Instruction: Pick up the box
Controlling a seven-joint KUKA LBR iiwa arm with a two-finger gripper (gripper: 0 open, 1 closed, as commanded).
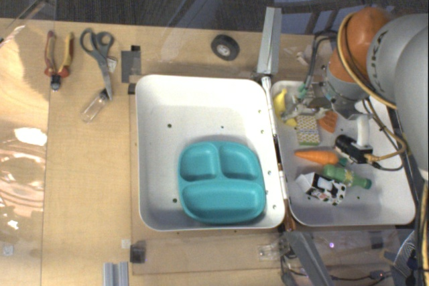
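At the near edge of the bench (67,211) stand the two white bins. The left bin (154,144) holds a teal divided tray (221,181) in its near half. The right bin (395,207) is crowded with small things. Nearest to the camera in it lies a small black and white box (324,187), a little tilted, resting on the bin floor. I judge this to be the box of the task, though a patterned flat item (308,130) farther back could also be a small carton; I cannot tell for sure. Just behind the box lie a green bottle (348,175) and an orange carrot (316,157), both close to it but not on top of it. A yellow banana (280,104) rests by the far left wall of this bin.

Farther back, the arm (395,57) reaches over the far part of the right bin, and the gripper (312,98) hangs low among the items there, near the banana and the patterned item. If its tool is released or clenched, I cannot tell, because cables and the wrist cover it.

Nothing appears lifted. So the pick seems not yet done: the grasp and the raise both remain.

Beyond the bins, scissors (100,53), pliers (57,57) and a tape roll (225,47) lie on the bench.
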